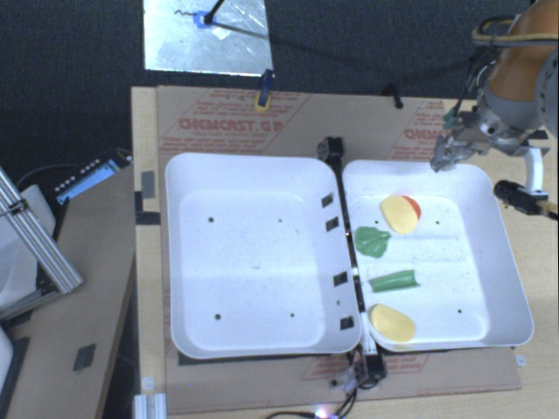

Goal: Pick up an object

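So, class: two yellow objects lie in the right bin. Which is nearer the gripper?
The yellow piece with the red edge, near the bin's far side; the plain yellow one lies at the near edge.

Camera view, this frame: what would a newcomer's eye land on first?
Probably the cluster of small coloured items in the right bin: a yellow-and-red piece near its far side, a green leafy piece and a green strip toward the middle divider, and a yellow piece at the near edge. Next, the grey-and-orange arm at the upper right, its gripper at that bin's far rim.
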